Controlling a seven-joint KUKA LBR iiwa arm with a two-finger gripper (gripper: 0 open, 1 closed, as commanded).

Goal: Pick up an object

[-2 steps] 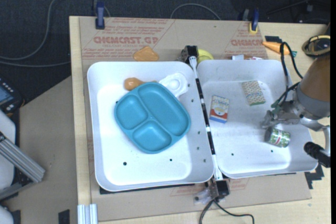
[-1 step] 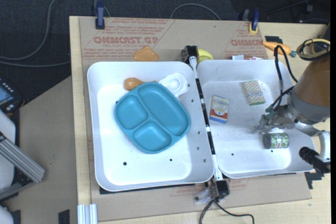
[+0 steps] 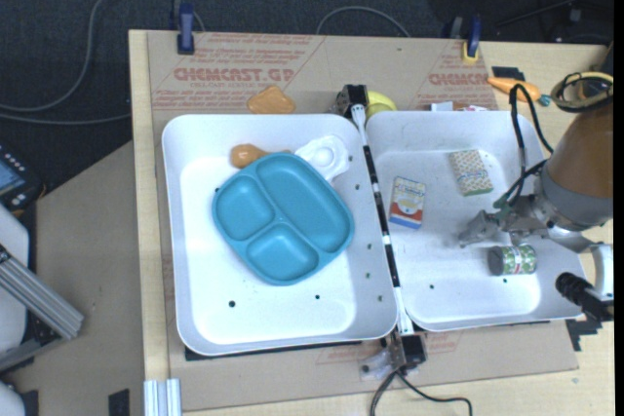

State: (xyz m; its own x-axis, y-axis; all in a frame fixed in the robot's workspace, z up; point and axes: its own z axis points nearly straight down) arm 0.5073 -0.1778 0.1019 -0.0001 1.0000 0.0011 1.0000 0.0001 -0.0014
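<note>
My gripper is low inside the right bin, near its right side, with the grey arm and its orange band reaching in from the right. A small green can lies on its side just below and right of the gripper, close beside it; whether they touch is unclear. A patterned square block lies above the gripper toward the bin's back. A small white, red and blue carton rests left of the gripper, near the divider.
The left bin holds a blue divided plate, a small orange piece and a white lid-like item. An orange lump and a yellow object sit on the bench behind the bins. Cables run along the right.
</note>
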